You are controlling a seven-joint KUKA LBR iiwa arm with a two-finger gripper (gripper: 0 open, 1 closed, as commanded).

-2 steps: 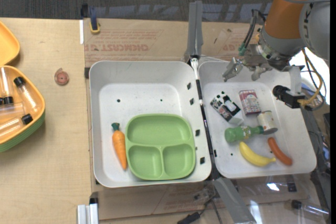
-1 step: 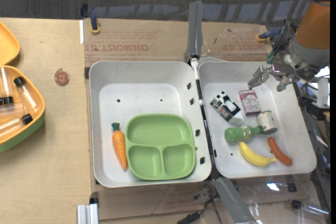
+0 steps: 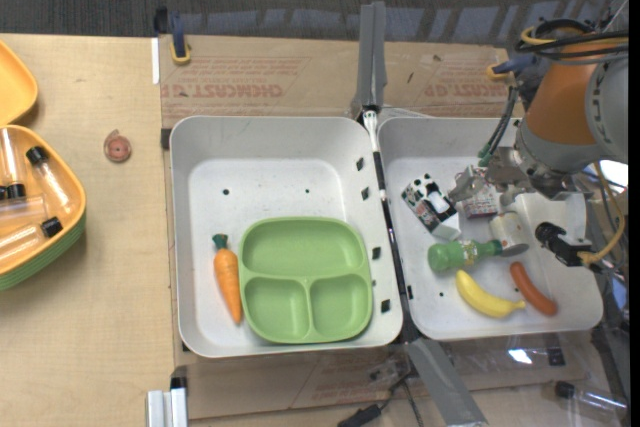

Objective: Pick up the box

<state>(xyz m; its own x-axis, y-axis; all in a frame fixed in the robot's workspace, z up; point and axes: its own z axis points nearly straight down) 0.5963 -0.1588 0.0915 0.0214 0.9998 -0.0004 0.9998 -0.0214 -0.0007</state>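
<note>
A small white box with black markings [image 3: 428, 202] lies tilted in the right bin [image 3: 420, 305], near its left wall. My gripper [image 3: 478, 192] hangs low over the middle of that bin, just right of the box, below the grey wrist and orange band [image 3: 560, 105]. A small pale pinkish item [image 3: 481, 206] sits right under the gripper; whether it is held is unclear.
In the right bin lie a green bottle-shaped toy [image 3: 455, 255], a banana [image 3: 488, 297], a red sausage [image 3: 533, 288] and a white cylinder [image 3: 509, 233]. The left bin [image 3: 200, 155] holds a green divided plate [image 3: 303, 280] and a carrot [image 3: 228, 280]. Orange trays [image 3: 30, 205] rest at far left.
</note>
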